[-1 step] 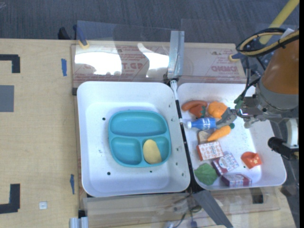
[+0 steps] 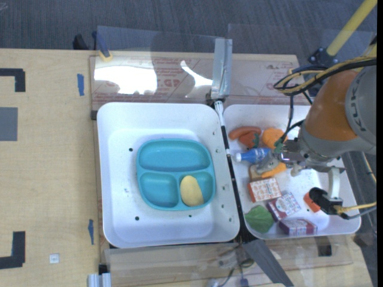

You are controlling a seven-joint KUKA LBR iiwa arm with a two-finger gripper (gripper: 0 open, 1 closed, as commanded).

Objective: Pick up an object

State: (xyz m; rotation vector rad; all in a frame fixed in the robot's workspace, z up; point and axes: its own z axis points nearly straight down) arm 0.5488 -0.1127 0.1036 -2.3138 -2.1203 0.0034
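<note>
Looking down, we see a smooth yellow oval in the teal tray's five-o'clock compartment; gripper state unclear.

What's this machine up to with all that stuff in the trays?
A grey robot arm reaches in from the right over the right bin, which holds a jumble of small items: a blue bottle, a green piece, small packets. Its gripper sits low among them, near the bottle. The left bin holds a blue divided plate with a yellow piece in one compartment.
</note>
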